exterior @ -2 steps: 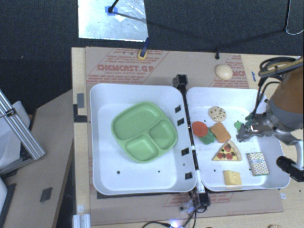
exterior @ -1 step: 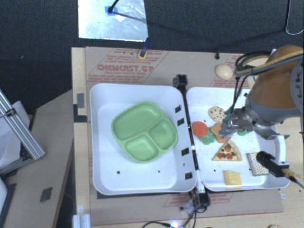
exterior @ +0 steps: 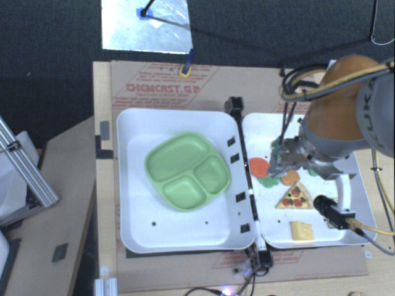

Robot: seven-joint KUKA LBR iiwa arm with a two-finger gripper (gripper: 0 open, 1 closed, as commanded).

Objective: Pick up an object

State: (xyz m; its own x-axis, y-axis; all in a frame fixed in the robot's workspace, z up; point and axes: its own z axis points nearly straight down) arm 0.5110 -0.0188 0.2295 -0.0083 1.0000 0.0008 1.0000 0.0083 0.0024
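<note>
In the right bin (exterior: 266, 123) lie several small toy foods. A red-orange round piece (exterior: 258, 166) sits near the bin's left wall, with a green piece (exterior: 268, 181) just below it and an orange piece (exterior: 290, 177) to its right. A pizza slice (exterior: 294, 198) lies lower down, and a pale yellow cheese block (exterior: 302, 230) rests near the front edge. My gripper (exterior: 279, 163) hangs low over the red, green and orange pieces, pointing down at them. Its fingertips are hidden among the pieces.
The left bin (exterior: 133, 221) holds a light green divided plate (exterior: 187, 171). A black divider strip (exterior: 242, 165) with clips runs between the two bins. The arm's grey and orange body covers the right bin's upper right part.
</note>
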